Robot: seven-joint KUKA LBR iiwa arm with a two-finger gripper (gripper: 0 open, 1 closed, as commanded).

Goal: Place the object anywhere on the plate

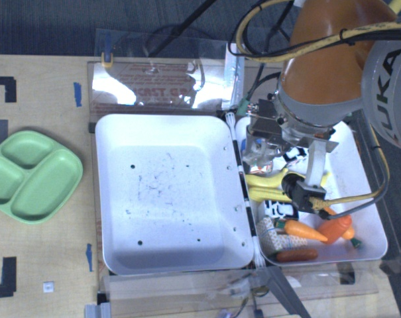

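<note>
You're early in this one. The green plate (32, 176) sits out on the bench (41, 78), far off to the hand's (265, 158) left across the whole width of the left bin (167, 191), and nothing lies on it. So nothing of the placing is done yet, as far as you can see; a grasp, a lift, a long carry over the left bin and a set-down are all still ahead.

Look at the right bin (372, 237), where the arm (333, 52) is. It comes in from the right and hangs low over that bin, orange band on top, wrist pointed down, the metal body of the hand right at the bin's near-left wall. The wrist and cables cover the tips, so you can't tell from here whether the hand is spread or pressed together, nor whether anything is caught in it.

The candidates sit just below and beside the hand. A yellow banana (266, 185) lies directly under it, close to touching by the look of it. A little further toward the front of the bin there's a carrot (305, 230), an orange piece (338, 228) just right of that, and a red sausage-like piece (294, 255) at the very front edge. Which one the program is after isn't settled by this view; the banana is nearest, so that's your best guess.

Watch the divider between the bins on the way out; the hand is tight against it.
</note>
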